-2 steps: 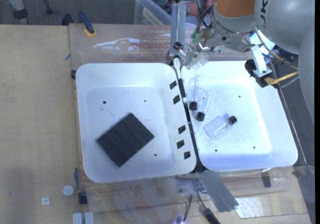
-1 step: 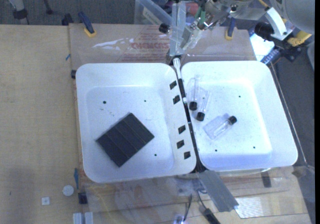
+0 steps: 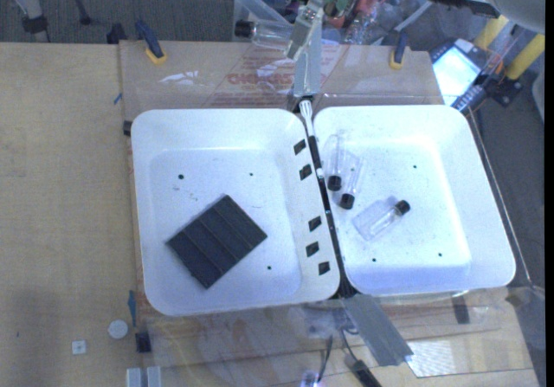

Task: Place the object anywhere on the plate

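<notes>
A ridged dark plate (image 3: 216, 240) is lying in the left bin (image 3: 156, 143); clear black-capped bottles (image 3: 378, 217) are resting at three o'clock from it, in the right bin (image 3: 450, 143). Jaws' state: cannot tell.

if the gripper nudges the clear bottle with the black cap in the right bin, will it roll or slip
The bottle lies on its side on the bin's smooth white floor, so a sideways nudge would probably slide or roll it. It looks see-through and apparently empty, so likely light and easily knocked away. Its smooth surface may be slippery between fingers. It could be fragile if glass; I cannot tell.
</notes>
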Robot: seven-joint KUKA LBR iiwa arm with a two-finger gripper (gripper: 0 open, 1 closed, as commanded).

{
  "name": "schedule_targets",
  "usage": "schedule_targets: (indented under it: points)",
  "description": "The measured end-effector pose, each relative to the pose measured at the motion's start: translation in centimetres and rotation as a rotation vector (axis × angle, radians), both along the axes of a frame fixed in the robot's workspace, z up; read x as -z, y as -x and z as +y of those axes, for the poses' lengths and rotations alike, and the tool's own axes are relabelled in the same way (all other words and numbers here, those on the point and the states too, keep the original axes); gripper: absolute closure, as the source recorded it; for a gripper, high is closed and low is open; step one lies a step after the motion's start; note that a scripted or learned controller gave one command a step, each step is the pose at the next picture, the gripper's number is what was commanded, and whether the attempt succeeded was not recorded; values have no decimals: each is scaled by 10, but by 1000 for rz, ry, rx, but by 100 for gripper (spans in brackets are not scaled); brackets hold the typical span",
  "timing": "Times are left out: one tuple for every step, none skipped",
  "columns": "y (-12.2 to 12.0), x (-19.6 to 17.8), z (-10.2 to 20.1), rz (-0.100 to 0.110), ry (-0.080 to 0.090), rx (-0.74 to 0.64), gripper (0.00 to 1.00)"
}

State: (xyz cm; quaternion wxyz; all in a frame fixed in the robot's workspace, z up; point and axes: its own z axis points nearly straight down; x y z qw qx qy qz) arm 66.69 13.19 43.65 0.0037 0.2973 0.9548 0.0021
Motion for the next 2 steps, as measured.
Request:
schedule_targets:
  points:
    - [13, 0, 18, 7, 2, -207, 100]
    - [7, 0, 52, -1, 3, -515, 100]
